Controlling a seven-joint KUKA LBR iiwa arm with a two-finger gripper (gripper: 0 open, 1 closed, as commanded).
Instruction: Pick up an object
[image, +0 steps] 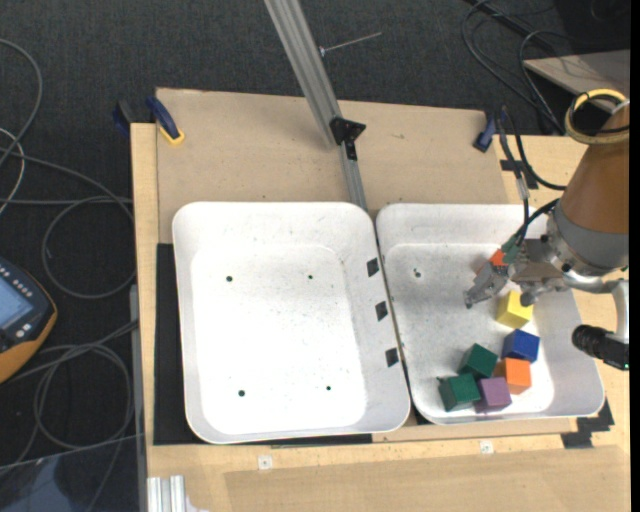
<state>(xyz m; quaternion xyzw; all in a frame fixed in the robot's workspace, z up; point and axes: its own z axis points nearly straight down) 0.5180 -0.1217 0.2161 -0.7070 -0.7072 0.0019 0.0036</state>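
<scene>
Yellow block (515, 309): in the right bin (430, 250), toward its 3 o'clock wall, tilted, just under the gripper.
Cluster: blue block (522, 346), orange block (518, 372), purple block (494, 393) and two green blocks (479, 360) (461, 390) at 6 o'clock of it, crowded.
Gripper (505, 290): over the yellow block; cannot tell its state.
Advice: likely best to descend straight, centred on the yellow block, clear of blue.
Left bin (200, 240): at 9 o'clock.
</scene>
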